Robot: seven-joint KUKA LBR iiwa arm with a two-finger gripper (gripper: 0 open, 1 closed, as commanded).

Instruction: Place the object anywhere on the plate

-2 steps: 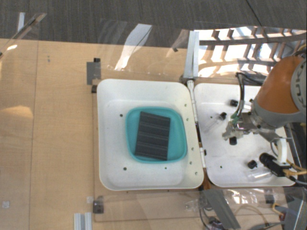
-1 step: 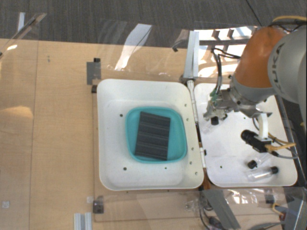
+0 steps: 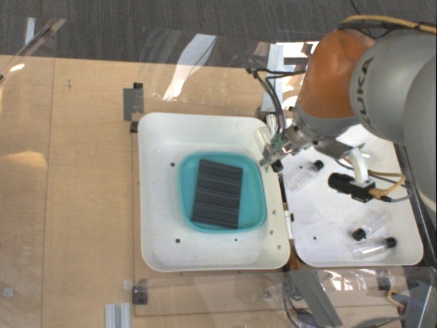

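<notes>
A dark grey ribbed rectangular block (image 3: 218, 193) lies flat on the teal square plastic plate (image 3: 254, 207), tilted slightly, in the middle of the left white shallow bin (image 3: 157, 183). The tool (image 3: 274, 150) hangs at two o'clock from the plate, over the strip where both bins meet; how it stands I cannot tell. Small clear vials with black caps (image 3: 372, 241) lie in the right white bin (image 3: 328, 241) on the pale wooden bench (image 3: 68, 183).

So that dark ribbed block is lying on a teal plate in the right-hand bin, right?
Not quite. The camera view shows the dark ribbed block lying on the teal plate in the left-hand bin, not the right-hand one.
</notes>
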